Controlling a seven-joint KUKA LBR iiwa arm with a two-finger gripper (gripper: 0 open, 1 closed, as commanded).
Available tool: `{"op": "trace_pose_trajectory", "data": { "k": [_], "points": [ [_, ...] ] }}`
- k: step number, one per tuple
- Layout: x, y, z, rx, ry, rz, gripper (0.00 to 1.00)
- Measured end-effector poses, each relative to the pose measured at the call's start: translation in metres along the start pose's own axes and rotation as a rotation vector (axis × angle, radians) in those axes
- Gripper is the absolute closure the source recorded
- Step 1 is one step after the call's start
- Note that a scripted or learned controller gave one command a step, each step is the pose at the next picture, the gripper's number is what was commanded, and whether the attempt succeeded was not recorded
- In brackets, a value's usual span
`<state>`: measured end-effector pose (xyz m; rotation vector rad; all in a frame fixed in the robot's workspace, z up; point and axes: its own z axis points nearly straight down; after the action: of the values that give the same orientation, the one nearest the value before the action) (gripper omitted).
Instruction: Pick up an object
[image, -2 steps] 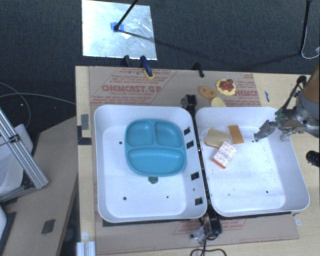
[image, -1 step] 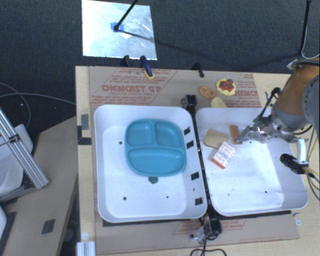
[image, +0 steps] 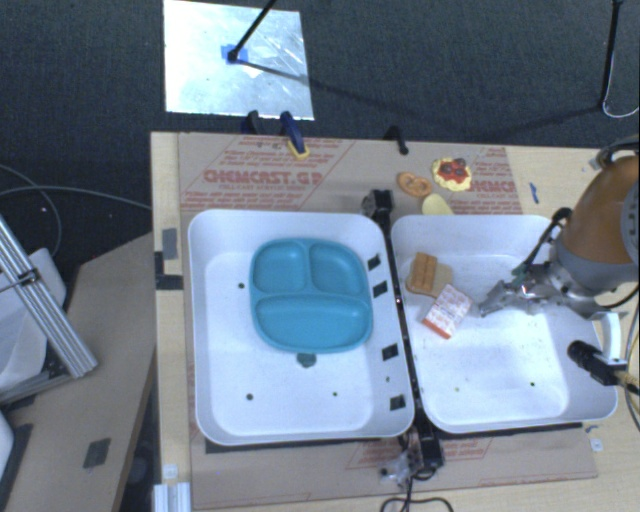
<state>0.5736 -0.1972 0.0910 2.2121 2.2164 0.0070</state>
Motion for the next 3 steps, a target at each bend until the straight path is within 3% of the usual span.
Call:
{"op": "trace_pose_trajectory", "data": {
  "k": [1,2,3],
  "points": [
    [-0.002,0.003,-0.011,-0.005,-0.004,0.000,1.00],
    [0.110,-0.021,-0.083,0.004,0.008,-0.012,1.00],
    [0.201,-0.006,-0.095,0.006,0.007,-0.011,1.00]
  ]
}}
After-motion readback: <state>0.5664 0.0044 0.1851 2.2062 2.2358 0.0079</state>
